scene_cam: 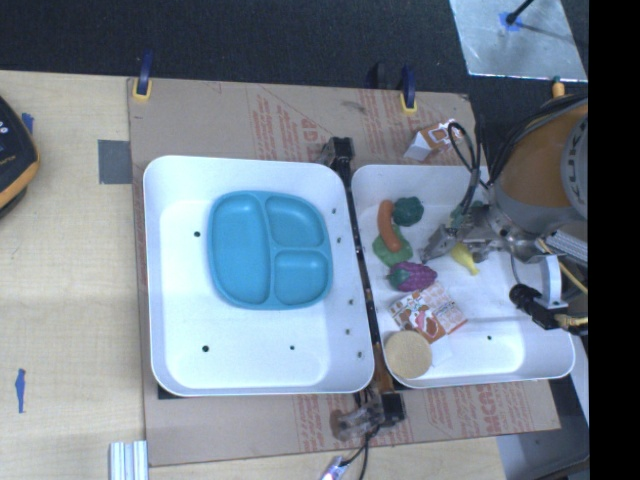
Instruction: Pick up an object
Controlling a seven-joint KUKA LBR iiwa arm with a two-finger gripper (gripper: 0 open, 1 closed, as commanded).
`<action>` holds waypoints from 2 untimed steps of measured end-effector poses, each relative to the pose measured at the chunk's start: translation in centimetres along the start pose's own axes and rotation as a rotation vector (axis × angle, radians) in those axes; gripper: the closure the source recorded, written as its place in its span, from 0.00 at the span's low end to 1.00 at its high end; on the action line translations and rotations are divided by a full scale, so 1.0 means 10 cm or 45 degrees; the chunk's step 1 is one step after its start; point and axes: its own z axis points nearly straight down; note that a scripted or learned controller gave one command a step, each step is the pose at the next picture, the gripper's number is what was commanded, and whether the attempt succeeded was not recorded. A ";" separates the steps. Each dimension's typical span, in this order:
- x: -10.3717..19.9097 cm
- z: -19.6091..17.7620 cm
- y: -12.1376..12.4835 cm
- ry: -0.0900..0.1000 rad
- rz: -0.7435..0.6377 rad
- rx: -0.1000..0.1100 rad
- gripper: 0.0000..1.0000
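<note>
While the gripper (pixel 447 240) hovers right of centre, jaws seemingly parted and empty, the small yellow toy (pixel 465 259) beside it looks light, rigid, best pinched mid-body.

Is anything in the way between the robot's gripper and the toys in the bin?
Nothing visible blocks it. The gripper sits low in the right bin, right beside the yellow toy, with bare white floor between it and the purple toy.
</note>
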 end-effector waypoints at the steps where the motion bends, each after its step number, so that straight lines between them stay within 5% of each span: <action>1: -0.01 -0.10 0.00 -0.002 -0.005 0.002 1.00; 2: 0.82 -1.01 0.17 0.001 0.000 -0.003 1.00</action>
